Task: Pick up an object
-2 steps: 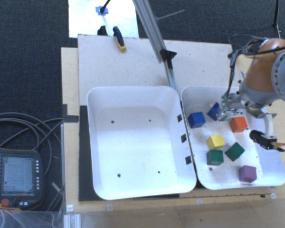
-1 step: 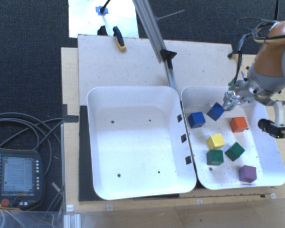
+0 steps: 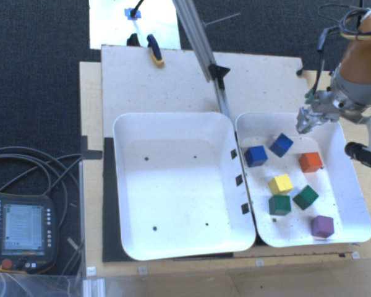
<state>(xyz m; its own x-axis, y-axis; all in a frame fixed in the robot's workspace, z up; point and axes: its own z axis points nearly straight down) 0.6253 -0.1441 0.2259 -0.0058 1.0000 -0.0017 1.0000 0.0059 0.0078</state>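
Seven blocks lie in your right bin (image 3: 349,184). Your end effector (image 3: 305,124) hangs over its far edge, beside the blue block (image 3: 282,145); whether it is spread, you cannot tell.

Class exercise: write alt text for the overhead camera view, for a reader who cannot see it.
A grey robot arm with an orange band reaches in from the right, its gripper hanging over the right bin's far edge. That bin holds seven small blocks: two blue, two green, one orange, one yellow, one purple.
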